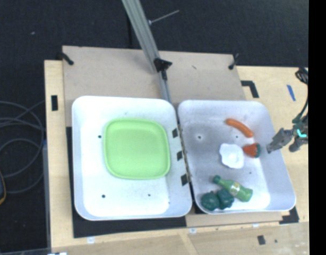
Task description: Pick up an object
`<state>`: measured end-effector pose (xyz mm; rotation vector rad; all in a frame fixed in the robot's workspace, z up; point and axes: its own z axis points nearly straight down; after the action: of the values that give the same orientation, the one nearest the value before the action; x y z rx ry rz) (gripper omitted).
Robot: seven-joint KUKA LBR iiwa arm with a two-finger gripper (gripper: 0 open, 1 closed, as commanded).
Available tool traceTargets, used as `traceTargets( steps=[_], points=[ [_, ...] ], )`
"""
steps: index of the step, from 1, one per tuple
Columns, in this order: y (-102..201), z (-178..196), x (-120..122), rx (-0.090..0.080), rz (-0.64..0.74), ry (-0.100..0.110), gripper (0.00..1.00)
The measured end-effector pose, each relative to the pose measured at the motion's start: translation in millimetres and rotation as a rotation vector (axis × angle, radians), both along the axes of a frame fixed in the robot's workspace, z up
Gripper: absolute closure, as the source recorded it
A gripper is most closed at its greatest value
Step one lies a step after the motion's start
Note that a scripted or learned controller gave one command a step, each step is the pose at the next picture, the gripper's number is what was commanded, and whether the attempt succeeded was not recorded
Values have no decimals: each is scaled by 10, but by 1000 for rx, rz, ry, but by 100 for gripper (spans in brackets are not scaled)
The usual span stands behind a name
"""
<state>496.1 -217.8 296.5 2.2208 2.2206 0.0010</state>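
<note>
While the tool [288, 142], its grip state impossible to tell, hovers at the right bin's [280, 179] rim, it should centre squarely over the red piece [251, 150].

Bench [205, 78]: pale tan board with black corner brackets and tape marks, a second lighter sheet laid over its rear half, and a black mat edge showing under the front of the two white bins [83, 142], which sit side by side, touching at the middle. Floor [46, 15] around the bench is dark, near black carpet-like surface; loose black cables [17, 137] loop at the left edge. A grey aluminium extrusion post [139, 23] slants from top centre down to the rear seam between the bins; lighting even, diffuse, no hard shadows.
</note>
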Motion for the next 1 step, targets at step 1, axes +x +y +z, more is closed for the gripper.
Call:
traceTargets(
  steps=[1],
  points=[
    [0,0,0,0,0,0,0]
  ],
)
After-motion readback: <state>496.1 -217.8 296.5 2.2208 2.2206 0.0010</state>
